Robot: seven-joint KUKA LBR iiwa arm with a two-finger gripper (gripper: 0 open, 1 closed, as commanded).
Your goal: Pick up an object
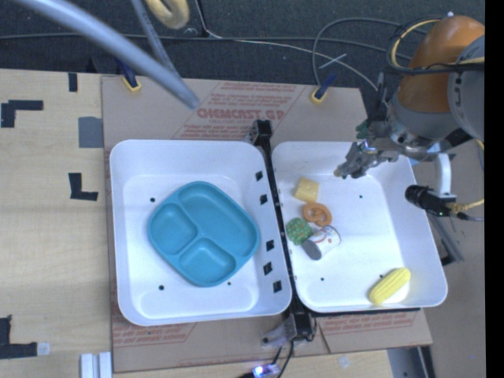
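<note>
We see two shallow white bins of smooth plastic, side by side on a cardboard sheet laid over the wood-grain worktop. The left bin holds a blue tray, matte, rounded at the corners and divided into three compartments. The right bin holds the small objects: a yellow block near its middle left, an orange ring just below it, a green knobbly piece beside the ring, and a grey-and-white item touching the green piece, too small for us to identify. A yellow corn cob with a ribbed surface lies apart near the bin's lower right corner. The gripper hangs over the upper part of the right bin, well apart from the objects; its jaws appear as a dark blurred cluster, and we cannot tell whether they are open or closed. We see nothing between them. The arm's orange band is cut off by the top right edge.
</note>
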